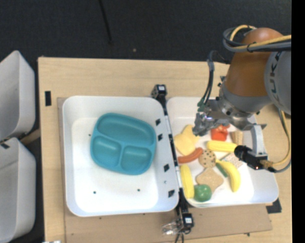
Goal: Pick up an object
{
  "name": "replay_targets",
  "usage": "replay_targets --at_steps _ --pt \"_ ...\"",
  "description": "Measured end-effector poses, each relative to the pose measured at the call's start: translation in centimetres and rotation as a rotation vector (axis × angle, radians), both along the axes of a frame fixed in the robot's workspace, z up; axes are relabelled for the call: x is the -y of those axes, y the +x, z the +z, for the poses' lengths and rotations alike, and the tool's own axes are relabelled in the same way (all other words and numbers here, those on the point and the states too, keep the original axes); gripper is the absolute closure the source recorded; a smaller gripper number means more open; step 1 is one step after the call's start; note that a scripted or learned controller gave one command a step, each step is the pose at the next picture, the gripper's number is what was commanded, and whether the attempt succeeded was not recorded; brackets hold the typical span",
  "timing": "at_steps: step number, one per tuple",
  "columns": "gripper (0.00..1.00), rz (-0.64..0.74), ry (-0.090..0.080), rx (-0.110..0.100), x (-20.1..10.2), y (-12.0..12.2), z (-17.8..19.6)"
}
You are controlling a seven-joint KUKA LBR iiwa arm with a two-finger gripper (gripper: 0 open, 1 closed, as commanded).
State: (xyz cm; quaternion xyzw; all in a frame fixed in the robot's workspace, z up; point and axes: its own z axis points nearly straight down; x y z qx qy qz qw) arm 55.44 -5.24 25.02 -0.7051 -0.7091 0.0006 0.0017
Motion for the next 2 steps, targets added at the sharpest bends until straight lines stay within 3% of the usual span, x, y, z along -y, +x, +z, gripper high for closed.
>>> replay_targets --at_steps 1,2 --pt "1.0 -0.001 -0.001 -0.003 -4.2 -2.5 -2.3" --pt "1.0 -0.002 -0.002 0.001 -4.3 -1.4 -0.7"
